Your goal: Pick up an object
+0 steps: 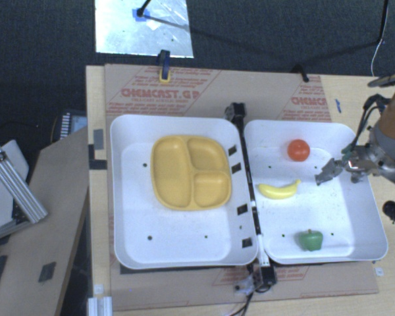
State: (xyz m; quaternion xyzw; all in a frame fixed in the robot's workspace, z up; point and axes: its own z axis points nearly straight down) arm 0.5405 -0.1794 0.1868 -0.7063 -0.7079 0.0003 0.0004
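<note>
Left bin (128, 196): I see one yellow divided plate (189, 172) lying flat.
Right bin (365, 242): I log a banana (279, 189) mid-bin, a tomato (298, 150) behind it, a green pepper (310, 240) at the front.
Gripper (330, 172): over the right bin's right side, fingers apart, holding nothing.

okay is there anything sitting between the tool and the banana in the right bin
Nothing visible does. The tool hangs over the right bin, with bare white floor between it and the banana. The tomato lies off that line, farther back.
</note>
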